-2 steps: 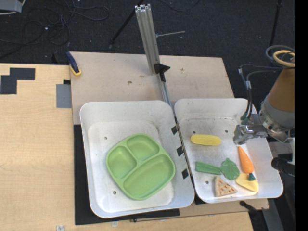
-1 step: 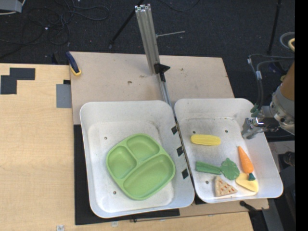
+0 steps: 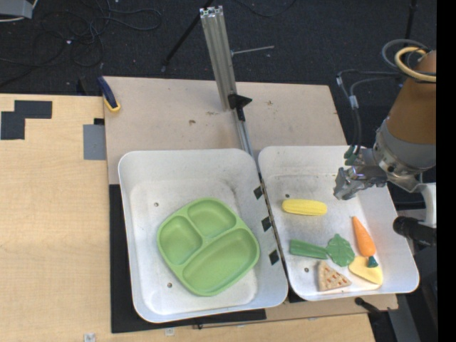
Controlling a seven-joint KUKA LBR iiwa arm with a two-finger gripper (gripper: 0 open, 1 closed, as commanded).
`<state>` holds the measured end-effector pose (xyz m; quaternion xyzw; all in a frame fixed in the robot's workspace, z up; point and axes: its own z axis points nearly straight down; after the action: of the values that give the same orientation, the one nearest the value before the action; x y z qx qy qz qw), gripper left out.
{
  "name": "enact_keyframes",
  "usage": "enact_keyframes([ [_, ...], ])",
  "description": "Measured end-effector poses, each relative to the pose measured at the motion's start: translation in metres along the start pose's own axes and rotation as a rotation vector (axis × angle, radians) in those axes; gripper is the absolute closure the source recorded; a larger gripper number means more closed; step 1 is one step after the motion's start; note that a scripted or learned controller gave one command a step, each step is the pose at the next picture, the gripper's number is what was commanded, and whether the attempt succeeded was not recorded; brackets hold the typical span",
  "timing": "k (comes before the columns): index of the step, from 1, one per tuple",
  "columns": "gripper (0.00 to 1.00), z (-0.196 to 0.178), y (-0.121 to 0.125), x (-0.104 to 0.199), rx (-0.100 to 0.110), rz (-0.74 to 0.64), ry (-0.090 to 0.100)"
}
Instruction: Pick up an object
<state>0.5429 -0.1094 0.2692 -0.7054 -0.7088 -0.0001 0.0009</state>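
In the right bin (image 3: 306, 155) lie a yellow corn cob (image 3: 305, 206), a green leafy vegetable with a long stem (image 3: 324, 250), an orange carrot (image 3: 363, 236), a yellow wedge (image 3: 369, 271) and a tan waffle-like slice (image 3: 332, 277). My gripper (image 3: 347, 186) hangs over the bin's upper right part, a little right of and above the corn cob. I see nothing held in it. The arm's orange band and grey wrist rise behind it at the right edge.
The left bin (image 3: 135, 169) holds a green divided plate (image 3: 208, 245). An upright aluminium post (image 3: 219, 55) stands behind the seam between the bins. Black clips (image 3: 265, 223) sit along that seam. A wooden tabletop lies to the left.
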Motion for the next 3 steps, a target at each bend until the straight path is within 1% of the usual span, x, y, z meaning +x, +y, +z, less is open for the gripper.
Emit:
enact_keyframes([
  [2,1.0,-0.002,0.018,0.092,0.0,0.001,-0.001],
  [3,1.0,0.018,0.03,0.147,0.004,0.0,0.0],
])
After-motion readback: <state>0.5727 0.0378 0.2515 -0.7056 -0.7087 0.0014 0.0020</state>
